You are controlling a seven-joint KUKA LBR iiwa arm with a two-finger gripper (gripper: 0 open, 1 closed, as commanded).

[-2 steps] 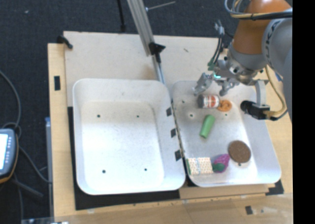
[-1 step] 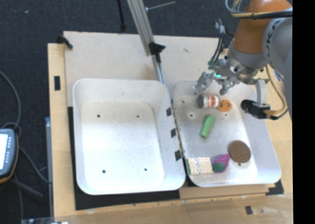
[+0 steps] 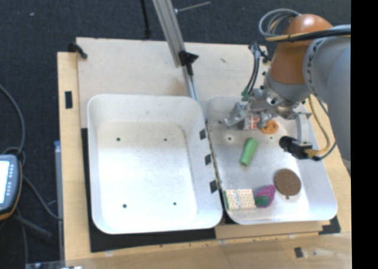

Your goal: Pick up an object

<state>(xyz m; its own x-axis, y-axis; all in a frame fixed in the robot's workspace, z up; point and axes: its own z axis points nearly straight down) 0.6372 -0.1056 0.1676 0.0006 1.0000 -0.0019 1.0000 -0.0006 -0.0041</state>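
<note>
i see my gripper (image 3: 253, 121) low over the right bin's (image 3: 307, 207) far end; i can't tell its spread. green cylinder (image 3: 248, 151) lies just below it, untouched, apart.

arm (image 3: 295, 55) over right bin (image 3: 319, 203), green cylinder (image 3: 248, 151) (tilted)

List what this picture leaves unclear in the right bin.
- gripper: too small and cluttered in the camera view to tell the finger state or any grasp.
- orange object: mostly hidden under the wrist; identity unclear.
- patterned block: markings too small to read.
- purple object: blurred, shape uncertain.
</note>
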